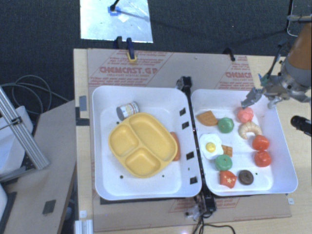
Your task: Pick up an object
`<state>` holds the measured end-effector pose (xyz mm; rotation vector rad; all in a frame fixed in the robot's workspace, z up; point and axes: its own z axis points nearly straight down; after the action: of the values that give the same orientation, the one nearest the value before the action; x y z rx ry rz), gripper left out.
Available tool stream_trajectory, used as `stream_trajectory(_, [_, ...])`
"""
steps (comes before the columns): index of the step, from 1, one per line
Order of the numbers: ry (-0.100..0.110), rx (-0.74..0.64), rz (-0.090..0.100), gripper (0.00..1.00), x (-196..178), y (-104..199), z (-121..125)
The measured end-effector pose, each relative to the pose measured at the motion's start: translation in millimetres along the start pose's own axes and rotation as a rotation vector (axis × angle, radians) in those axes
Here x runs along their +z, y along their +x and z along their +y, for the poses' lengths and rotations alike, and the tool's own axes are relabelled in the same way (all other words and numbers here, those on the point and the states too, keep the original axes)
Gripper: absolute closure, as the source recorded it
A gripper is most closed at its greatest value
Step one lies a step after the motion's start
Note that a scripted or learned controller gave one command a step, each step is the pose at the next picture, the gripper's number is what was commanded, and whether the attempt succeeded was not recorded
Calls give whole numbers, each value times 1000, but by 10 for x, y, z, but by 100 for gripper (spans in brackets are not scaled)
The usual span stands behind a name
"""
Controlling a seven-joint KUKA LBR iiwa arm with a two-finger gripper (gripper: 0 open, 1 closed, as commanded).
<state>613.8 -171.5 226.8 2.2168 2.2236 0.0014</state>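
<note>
Now, from the overhead camera: the hand (260, 96) hovers over the far edge of the right bin (282, 145), fingers spread apart, nothing between them. Nearest candidate is the pink ball (245, 114), lying just below and slightly left of the fingertips. The croissant (249, 128) sits right beside it, so a short drop toward the ball looks the likeliest move.

Robot lab before you, bench (161, 65) of printed board, two white bins (146, 94) side by side, plastic toy food (225, 126), clamps (130, 50), loose cables (34, 89), aluminium framing (22, 130), dark carpet (39, 28)
</note>
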Motion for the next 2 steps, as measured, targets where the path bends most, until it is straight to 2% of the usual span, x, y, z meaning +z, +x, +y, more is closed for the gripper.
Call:
stream_trajectory(1, [6, 0, 0, 0, 1480, -262, 321])
stream_trajectory(2, [-5, -3, -2, 100, 1279, -260, 350])
